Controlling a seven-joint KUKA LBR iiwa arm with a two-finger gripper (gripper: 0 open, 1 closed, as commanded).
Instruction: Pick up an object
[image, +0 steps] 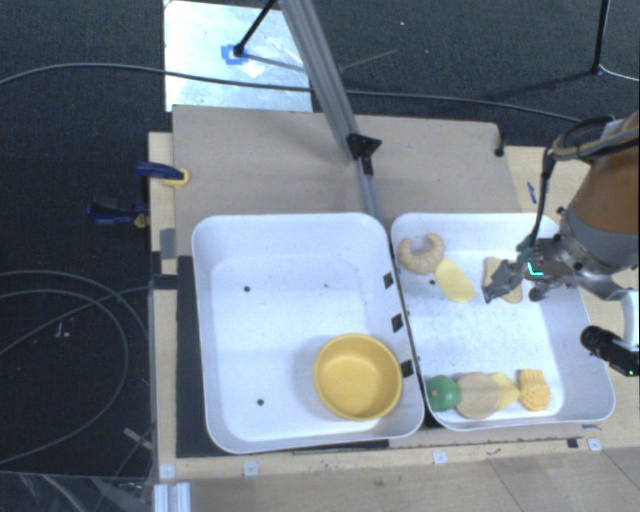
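Note:
My gripper (515, 289) hangs low over the upper right part of the right bin (575, 345), open, with its dark fingers spread apart. A small tan piece (496, 270) lies right under it, partly hidden by the left finger; nothing is lifted. To its left lie a yellow lemon-like piece (455, 281) and a curled tan pastry (420, 252). Along the bin's front edge sit a green item (442, 392), a tan lump (478, 396) and a yellow ridged piece (534, 390).
The left bin (250, 250) holds a yellow bowl (358, 375) at its front right. A slanted grey pole (335, 90) ends at the bins' shared back edge. The arm's orange band (608, 195) stands over the right rim.

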